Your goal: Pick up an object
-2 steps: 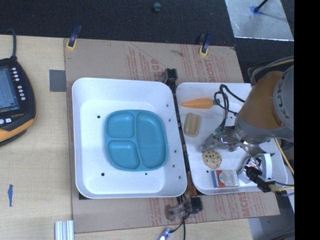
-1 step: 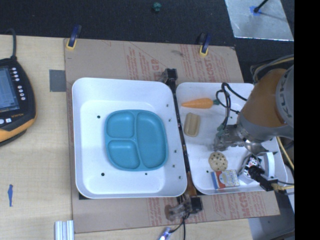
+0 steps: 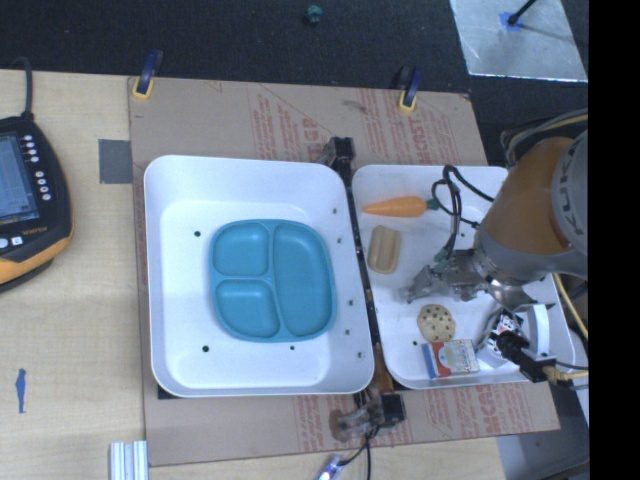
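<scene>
Cardboard sheet (image 3: 300, 118) clamped on wood bench (image 3: 70, 328), dark floor (image 3: 200, 18) beyond; end effector (image 3: 432, 280) finger state unclear

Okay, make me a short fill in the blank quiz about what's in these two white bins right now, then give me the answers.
1. The blue divided plate lies in the ____ bin of the two as the camera sees them.
2. The carrot has the colour ____.
3. The round cracker lies in the same bin as the carrot, nearer the ____ edge of the view.
4. The plate is split into ____ compartments.

Missing words: left; orange; bottom; three
</scene>
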Controlling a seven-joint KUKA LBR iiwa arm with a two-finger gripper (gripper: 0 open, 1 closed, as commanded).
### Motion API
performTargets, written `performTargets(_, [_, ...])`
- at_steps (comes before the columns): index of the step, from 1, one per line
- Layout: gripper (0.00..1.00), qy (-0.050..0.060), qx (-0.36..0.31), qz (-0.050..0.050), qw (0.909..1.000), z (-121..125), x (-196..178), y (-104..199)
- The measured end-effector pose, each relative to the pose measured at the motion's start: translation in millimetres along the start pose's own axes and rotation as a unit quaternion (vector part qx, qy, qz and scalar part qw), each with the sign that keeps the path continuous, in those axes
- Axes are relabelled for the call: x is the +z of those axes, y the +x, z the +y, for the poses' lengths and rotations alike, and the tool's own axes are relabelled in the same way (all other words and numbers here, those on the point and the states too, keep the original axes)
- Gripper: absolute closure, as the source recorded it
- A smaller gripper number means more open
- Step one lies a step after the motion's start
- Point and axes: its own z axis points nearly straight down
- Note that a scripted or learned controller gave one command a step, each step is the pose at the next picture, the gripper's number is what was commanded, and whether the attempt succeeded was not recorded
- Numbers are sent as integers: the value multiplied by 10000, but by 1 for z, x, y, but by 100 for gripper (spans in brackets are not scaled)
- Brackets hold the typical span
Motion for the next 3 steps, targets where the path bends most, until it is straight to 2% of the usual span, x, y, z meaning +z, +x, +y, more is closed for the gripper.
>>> performTargets(1, [0, -4, 12, 5, 10000, -43, 11, 16])
performTargets(2, [100, -27, -6, 2, 10000, -40, -3, 15])
performTargets(3, [0, -25, -11, 0, 10000, -40, -2, 15])
